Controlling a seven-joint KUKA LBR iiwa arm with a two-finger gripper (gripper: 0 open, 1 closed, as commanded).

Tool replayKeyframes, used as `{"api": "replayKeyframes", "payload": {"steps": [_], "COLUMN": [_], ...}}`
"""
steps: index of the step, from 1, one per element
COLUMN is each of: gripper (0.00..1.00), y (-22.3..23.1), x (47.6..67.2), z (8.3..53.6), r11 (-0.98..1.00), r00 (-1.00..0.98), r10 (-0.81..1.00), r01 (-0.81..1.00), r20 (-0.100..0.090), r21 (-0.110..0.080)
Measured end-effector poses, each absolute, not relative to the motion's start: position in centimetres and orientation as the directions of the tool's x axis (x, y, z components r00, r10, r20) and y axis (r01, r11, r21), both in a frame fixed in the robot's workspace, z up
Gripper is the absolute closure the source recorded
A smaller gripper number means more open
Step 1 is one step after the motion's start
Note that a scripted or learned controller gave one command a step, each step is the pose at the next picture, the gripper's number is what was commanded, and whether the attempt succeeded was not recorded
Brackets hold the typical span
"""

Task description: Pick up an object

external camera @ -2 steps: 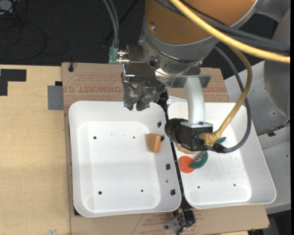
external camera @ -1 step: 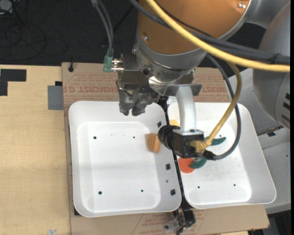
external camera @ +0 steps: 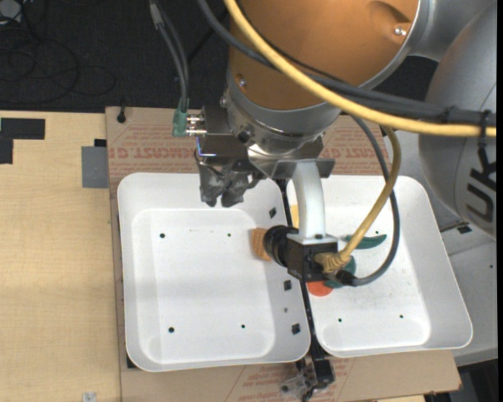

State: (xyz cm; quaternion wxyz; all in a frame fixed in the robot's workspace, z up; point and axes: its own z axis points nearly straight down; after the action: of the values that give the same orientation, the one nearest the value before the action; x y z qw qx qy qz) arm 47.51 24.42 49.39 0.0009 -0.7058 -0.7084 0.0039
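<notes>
Arm (external camera: 335, 48): grey with orange band, reaching in from the right, covering the upper part of both bins. Worktop (external camera: 42, 249): light wood, carrying two shallow white bins side by side. Left bin (external camera: 201, 342); right bin (external camera: 402, 325). End effector (external camera: 222, 193): dark, over the far edge of the left bin; finger spacing cannot be determined. Tan object (external camera: 258, 243): at the left bin's right edge. Orange object (external camera: 318, 289) and green object (external camera: 370, 243): in the right bin, partly hidden by cabling.
</notes>
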Motion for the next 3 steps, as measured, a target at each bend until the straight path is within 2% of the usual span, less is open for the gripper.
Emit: {"api": "replayKeyframes", "payload": {"steps": [1,2,3], "gripper": [1.0,1.0,1.0], "y": [23.3,14.1,18.7], "x": [47.5,47.7,48.7], "z": [40.3,43.1,53.6], "r11": [-0.001,-0.008,0.005], "r00": [0.001,0.008,-0.005], "r10": [1.0,1.0,1.0], "r01": [1.0,1.0,1.0], "r20": [-0.008,-0.003,0.004], "r21": [-0.014,0.0,0.008]}}
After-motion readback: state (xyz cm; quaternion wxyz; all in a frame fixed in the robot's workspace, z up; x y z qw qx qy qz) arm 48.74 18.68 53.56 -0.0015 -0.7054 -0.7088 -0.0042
